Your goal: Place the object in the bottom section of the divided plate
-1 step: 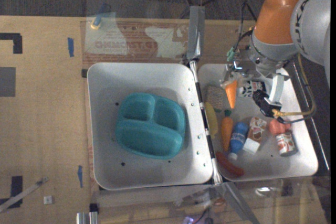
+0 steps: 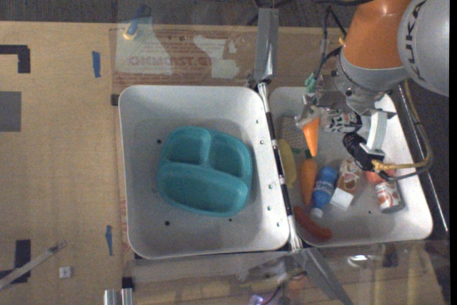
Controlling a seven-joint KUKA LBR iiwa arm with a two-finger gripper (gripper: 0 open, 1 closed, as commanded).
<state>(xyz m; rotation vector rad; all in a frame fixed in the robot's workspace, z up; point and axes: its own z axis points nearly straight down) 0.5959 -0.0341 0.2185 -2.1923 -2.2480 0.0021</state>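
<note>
A teal divided plate [image 2: 206, 169] lies in the middle of the left white bin [image 2: 143, 118], with nothing in its three sections. My gripper [image 2: 319, 118] hangs over the upper left part of the right bin [image 2: 418, 221], below the orange wrist band. An orange cone-shaped piece [image 2: 310, 133] sits right under the gripper, and I cannot tell whether it is held. Below it lies an orange carrot [image 2: 307, 181].
The right bin also holds a yellow banana-like piece [image 2: 287, 161], a blue and white bottle [image 2: 323, 189], a red sausage-shaped toy [image 2: 312, 223], a small brown carton [image 2: 348, 181] and a red can [image 2: 388, 196]. A metal rail [image 2: 275, 168] divides the bins.
</note>
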